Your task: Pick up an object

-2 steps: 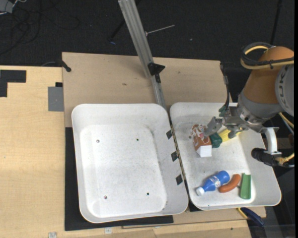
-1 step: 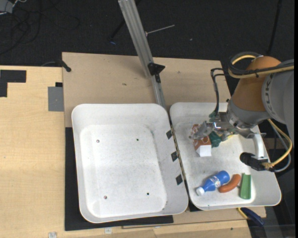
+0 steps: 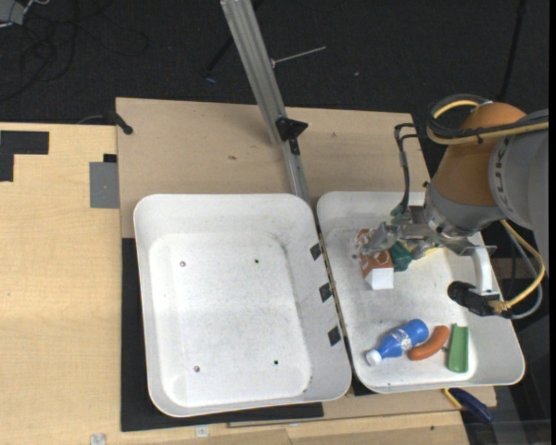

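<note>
Low over the right bin [image 3: 500,364], the gripper [image 3: 386,242] sits among a small cluster: a white block [image 3: 381,277] just below it, a reddish-brown object [image 3: 364,240] at its left, something green [image 3: 404,256] beside it. Whether it grips anything cannot be told. Well below lie a blue bottle [image 3: 400,339], an orange sausage-shaped toy [image 3: 429,344] and a green block [image 3: 458,349].

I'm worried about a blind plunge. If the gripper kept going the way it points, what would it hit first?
Probably the small cluster just under the gripper: a white block beside a dark green object, then the right bin floor. Depth is unclear.
</note>
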